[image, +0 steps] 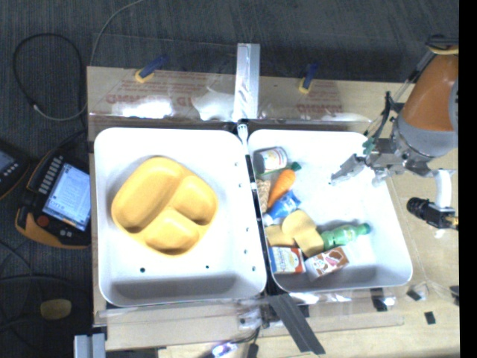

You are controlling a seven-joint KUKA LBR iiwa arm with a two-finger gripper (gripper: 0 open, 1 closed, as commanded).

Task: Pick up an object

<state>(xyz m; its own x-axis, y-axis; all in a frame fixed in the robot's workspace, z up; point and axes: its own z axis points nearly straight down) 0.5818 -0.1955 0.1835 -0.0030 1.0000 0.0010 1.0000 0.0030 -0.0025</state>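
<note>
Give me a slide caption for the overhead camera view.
Gripper hovers open over the right bin beside piled toy groceries; a yellow bread-like toy fills the left bin.

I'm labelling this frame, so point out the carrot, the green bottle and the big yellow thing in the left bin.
carrot (279,185), camera view, middle of its orange body.
green bottle (341,235), camera view, its body.
big yellow thing (164,203), camera view, centre of its top.
</note>
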